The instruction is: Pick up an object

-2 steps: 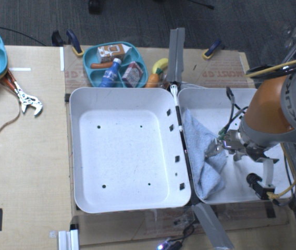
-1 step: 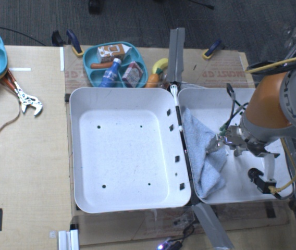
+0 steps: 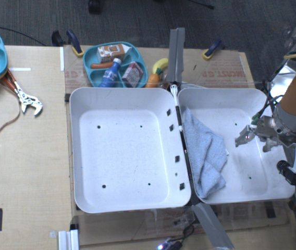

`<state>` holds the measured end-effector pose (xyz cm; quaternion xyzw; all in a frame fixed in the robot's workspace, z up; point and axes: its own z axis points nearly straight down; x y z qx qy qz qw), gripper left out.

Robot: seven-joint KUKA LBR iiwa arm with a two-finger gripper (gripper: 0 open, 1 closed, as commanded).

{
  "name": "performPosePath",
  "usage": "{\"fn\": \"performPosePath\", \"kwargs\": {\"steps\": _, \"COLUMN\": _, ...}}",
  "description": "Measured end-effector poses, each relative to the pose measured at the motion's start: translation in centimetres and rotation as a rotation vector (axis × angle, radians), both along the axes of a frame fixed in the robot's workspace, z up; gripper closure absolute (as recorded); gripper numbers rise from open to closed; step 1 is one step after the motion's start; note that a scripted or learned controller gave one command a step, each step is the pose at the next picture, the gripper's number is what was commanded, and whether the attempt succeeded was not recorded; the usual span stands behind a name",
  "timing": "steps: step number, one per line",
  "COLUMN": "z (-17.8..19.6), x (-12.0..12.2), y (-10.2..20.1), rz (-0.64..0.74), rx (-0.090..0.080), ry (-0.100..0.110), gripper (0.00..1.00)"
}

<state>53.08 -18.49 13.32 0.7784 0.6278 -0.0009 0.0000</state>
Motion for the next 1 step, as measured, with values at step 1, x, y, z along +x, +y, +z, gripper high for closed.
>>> {"fn": "performPosePath", "kwargs": {"steps": 1, "z": 3.39, "x": -0.27, "y": 4.5, "rz": -0.141, "rx": 0.001, "ry": -0.003, "gripper": 0.0}}
